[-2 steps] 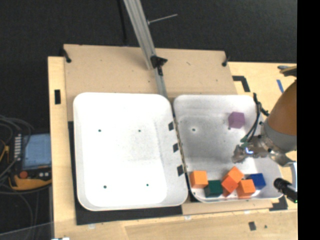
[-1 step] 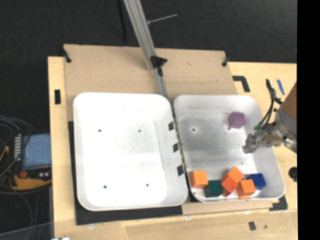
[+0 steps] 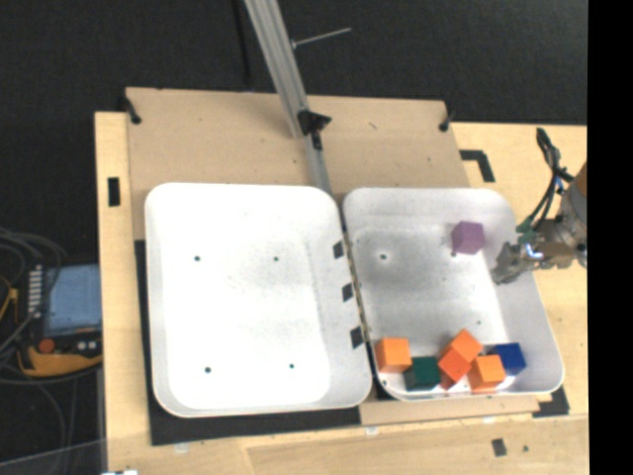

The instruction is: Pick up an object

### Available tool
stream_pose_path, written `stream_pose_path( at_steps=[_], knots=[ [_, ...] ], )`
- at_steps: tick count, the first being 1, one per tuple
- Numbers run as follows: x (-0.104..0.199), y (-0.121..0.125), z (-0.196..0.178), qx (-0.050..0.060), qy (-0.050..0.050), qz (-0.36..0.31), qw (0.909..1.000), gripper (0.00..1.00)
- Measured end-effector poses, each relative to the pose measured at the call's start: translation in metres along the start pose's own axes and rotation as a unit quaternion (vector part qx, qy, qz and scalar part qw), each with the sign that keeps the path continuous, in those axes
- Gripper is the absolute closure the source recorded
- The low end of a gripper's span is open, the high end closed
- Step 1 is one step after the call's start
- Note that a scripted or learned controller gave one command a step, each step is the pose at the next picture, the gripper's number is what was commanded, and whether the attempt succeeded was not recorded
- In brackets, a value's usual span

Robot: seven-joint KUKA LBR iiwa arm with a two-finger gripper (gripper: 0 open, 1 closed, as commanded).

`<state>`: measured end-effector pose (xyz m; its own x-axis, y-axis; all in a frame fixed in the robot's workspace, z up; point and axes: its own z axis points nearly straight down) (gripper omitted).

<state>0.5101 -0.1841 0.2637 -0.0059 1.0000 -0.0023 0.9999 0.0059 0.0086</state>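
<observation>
End effector (image 3: 514, 259) near purple cube (image 3: 469, 237)

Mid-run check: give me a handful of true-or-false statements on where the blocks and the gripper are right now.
1. The purple block lies in the right bin. True.
2. The left bin holds the blue block. False: it lies in the right bin's near corner.
3. The gripper is at the right bin's right rim. True.
4. The green block sits alone, far from other blocks. False: it lies among the orange blocks.
5. The gripper holds the purple block. False: the block lies apart from it, on the bin floor.
</observation>
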Motion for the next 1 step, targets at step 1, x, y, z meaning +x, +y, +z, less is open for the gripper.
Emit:
stream_pose_path(
  at_steps=[1],
  knots=[
    [0.0499, 0.0182, -0.0042, 0.003, 0.001, -0.001, 1.0000, 1.00]
  ],
)
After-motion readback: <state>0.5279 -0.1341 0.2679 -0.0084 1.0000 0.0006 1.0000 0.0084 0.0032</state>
